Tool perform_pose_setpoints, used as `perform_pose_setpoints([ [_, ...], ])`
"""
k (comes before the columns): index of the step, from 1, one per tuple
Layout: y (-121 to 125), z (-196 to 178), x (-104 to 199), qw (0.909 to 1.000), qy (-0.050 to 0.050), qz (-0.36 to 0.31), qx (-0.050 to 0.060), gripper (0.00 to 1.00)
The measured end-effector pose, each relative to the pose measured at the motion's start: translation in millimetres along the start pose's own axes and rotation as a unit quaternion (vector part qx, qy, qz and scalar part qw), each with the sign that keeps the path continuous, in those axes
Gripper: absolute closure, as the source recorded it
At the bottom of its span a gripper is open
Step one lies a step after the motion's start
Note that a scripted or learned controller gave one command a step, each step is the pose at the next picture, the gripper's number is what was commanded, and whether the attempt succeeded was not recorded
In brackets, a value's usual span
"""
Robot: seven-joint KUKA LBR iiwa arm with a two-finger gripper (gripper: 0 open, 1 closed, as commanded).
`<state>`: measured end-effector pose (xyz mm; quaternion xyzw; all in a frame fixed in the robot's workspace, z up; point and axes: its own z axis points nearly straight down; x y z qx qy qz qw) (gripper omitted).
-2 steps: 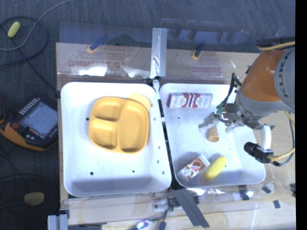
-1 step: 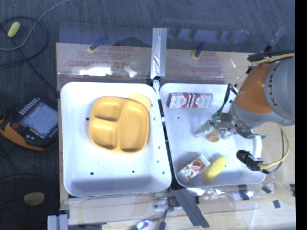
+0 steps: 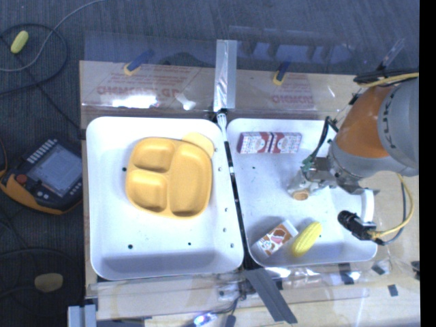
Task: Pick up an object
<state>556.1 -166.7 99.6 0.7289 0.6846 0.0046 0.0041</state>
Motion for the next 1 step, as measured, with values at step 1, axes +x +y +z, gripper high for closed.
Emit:
perform_pose_setpoints([
  [1, 29.2, -128.6, 69.0, 0.9999, -0.001, -0.009, 0.006, 1.00],
])
